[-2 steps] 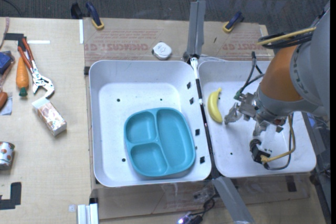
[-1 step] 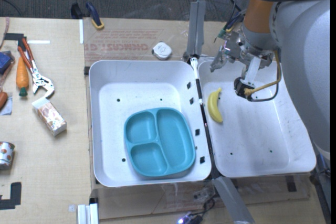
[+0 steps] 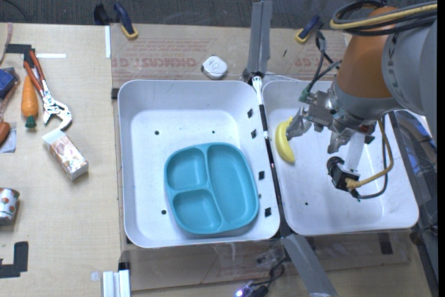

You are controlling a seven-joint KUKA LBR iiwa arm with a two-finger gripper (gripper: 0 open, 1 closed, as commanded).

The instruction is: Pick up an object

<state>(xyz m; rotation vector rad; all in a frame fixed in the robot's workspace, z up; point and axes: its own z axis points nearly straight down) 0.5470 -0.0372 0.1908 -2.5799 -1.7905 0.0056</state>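
The curved yellow plastic banana (image 3: 283,141) lies unlifted in the right white bin (image 3: 361,215); gripper (image 3: 316,127) hovers beside it, grip state unclear.

The bench (image 3: 69,219) bears two white bins (image 3: 139,170), pliers (image 3: 45,97), a carrot (image 3: 28,101) and a small box (image 3: 66,155).

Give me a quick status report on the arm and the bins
Hand low in right bin, beside banana; grip unclear. Banana lies against bin's left wall. Blue divided plate sits in left bin, out of the way.
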